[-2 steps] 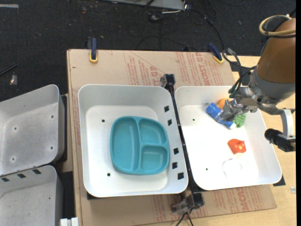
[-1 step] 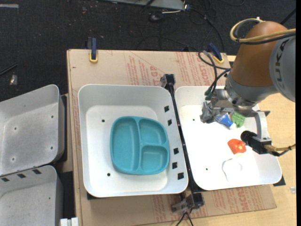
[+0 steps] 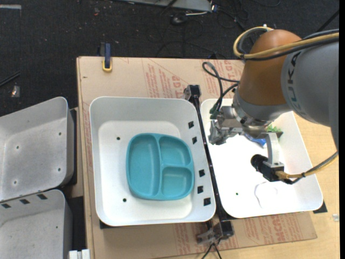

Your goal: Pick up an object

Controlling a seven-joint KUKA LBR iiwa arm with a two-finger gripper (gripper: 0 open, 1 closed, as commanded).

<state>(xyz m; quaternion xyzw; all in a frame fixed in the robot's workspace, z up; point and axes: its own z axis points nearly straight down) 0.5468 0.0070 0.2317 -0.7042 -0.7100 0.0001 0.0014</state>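
My gripper (image 3: 219, 133) hangs low over the upper left part of the right bin (image 3: 294, 201), close to the wall it shares with the left bin. The grey wrist and orange band (image 3: 268, 63) cover much of that bin's back. A small blue and green object (image 3: 269, 136) peeks out from under the wrist, right of the gripper, mostly hidden. A faint clear shape (image 3: 265, 192) lies on the bin floor nearer the front. A teal divided plate (image 3: 160, 167) lies flat in the middle of the left bin (image 3: 108, 108), apart from the gripper.
A black part on a yellow cable (image 3: 265, 168) sits over the right bin's middle. Black clips (image 3: 200, 172) line the wall between the bins. Spare white trays (image 3: 32, 144) lie off the bench to the left. A blue clamp (image 3: 107, 56) grips the cardboard's back edge.
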